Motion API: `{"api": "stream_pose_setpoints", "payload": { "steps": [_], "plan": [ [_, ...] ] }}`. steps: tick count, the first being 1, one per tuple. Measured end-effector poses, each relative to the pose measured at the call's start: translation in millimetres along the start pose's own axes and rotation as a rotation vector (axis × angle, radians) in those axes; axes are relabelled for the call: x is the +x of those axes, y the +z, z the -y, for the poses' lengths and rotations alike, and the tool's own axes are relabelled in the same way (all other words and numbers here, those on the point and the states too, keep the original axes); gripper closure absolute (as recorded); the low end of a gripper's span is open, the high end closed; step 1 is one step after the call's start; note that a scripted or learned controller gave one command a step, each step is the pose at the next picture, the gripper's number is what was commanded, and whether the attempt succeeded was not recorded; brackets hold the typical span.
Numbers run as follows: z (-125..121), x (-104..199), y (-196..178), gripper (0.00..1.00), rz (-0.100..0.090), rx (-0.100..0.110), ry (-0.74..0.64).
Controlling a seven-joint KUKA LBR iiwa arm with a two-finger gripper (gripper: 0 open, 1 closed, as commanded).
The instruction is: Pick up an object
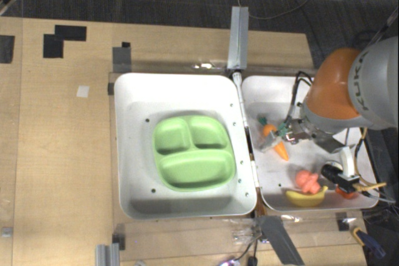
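My gripper (pixel 285 133) hangs low over the left half of the right bin (pixel 269 91), reaching in from the right. A small orange carrot-like piece (pixel 269 130) lies just to its left, with a bit of green beside it. A second orange piece (pixel 282 151) lies just below the gripper. Whether the gripper touches either piece is unclear. Near the bin's front edge lie a pink lumpy toy (pixel 307 180) and a yellow banana (pixel 305 198).
The left bin (pixel 134 96) holds a green divided plate (pixel 193 151). A small red thing (pixel 347 194) sits in the right bin's front right corner, partly hidden. The arm's orange band and grey body cover the right bin's right side.
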State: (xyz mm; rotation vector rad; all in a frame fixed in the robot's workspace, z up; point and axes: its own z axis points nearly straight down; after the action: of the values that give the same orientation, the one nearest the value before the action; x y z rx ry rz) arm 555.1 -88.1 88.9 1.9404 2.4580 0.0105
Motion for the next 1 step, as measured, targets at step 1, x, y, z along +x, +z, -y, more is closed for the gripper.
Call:
{"api": "stream_pose_setpoints", "payload": {
  "steps": [1],
  "plan": [
    [-3.7, 0.1, -10.0, 1.00, 0.000, -0.007, 0.000]
  ]
}}
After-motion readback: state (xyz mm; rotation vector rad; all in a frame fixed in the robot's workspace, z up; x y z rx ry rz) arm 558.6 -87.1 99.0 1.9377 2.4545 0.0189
